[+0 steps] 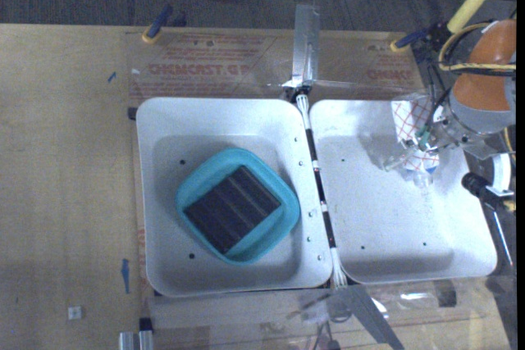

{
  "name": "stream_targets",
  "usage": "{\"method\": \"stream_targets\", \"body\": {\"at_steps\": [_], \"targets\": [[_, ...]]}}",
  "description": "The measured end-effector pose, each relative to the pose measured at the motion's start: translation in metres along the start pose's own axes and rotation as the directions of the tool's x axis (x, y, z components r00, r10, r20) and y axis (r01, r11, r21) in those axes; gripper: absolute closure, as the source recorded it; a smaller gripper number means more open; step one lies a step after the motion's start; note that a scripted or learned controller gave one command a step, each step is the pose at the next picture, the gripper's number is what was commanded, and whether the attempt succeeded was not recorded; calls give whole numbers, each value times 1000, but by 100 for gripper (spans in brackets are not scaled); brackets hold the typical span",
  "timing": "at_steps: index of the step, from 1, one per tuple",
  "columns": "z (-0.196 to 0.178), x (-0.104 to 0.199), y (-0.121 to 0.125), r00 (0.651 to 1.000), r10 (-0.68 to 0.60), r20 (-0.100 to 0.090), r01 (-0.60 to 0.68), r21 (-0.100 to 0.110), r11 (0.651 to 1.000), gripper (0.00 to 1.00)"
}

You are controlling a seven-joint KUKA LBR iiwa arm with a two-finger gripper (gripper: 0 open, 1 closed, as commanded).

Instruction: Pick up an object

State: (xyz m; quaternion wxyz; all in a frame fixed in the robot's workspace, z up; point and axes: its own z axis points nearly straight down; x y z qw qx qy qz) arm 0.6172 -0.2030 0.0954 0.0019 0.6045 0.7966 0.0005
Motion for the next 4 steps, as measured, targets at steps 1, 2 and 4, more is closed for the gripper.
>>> {"method": "stream_targets", "body": {"at_steps": [1, 2, 4], "targets": [[-10, -1, 1, 1000, 1, 2, -1, -3, 1000, 100], [-95, 58, 56, 1000, 19, -1, -19, 1, 1000, 100], [-163, 30, 62, 973, -231, 3, 231, -2, 973, 100]]}}
